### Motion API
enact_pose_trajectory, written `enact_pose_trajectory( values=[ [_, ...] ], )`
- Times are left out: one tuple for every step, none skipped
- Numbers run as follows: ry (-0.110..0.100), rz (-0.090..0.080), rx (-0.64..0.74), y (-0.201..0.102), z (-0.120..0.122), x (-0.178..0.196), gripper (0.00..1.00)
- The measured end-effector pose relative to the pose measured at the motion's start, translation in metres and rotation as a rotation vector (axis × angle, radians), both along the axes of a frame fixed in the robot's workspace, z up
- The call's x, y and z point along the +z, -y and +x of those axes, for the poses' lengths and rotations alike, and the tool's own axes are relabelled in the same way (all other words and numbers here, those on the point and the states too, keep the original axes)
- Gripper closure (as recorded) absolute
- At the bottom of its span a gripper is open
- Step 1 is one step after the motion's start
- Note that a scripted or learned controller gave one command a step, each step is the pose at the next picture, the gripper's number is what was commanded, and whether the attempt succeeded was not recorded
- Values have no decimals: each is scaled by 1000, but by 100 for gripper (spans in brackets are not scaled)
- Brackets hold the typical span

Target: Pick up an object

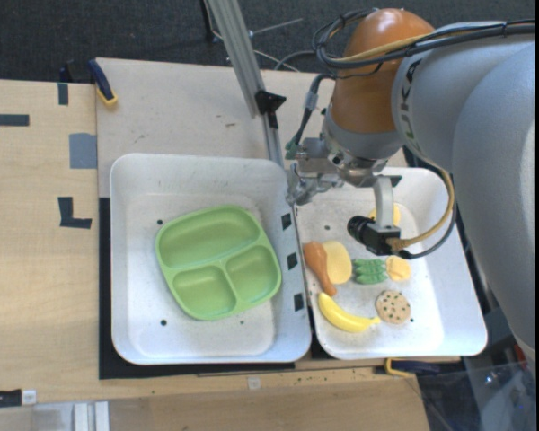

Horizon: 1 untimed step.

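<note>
Two white bins (135, 241), glossy green divided tray (217, 261), curved banana (343, 315), jaws (298, 189) state unclear

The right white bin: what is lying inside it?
Inside the right white bin: an orange carrot, yellow banana, brown cookie, green leafy piece. The grey arm covers its far part.

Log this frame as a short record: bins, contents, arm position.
left bin: green divided plate
right bin: carrot, banana, cookie, green leafy piece, yellow pieces
arm: reaching in from the right, wrist above the right bin's far left corner
gripper: near the wall between the bins, nothing seen between its fingers
</note>
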<state>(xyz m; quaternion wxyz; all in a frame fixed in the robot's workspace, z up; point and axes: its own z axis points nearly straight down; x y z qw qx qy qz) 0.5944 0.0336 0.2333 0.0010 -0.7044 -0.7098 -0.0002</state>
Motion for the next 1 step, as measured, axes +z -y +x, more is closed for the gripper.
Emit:
enact_pose_trajectory(
  values=[
    [0,1,0,-57,5,6,100]
  ],
)
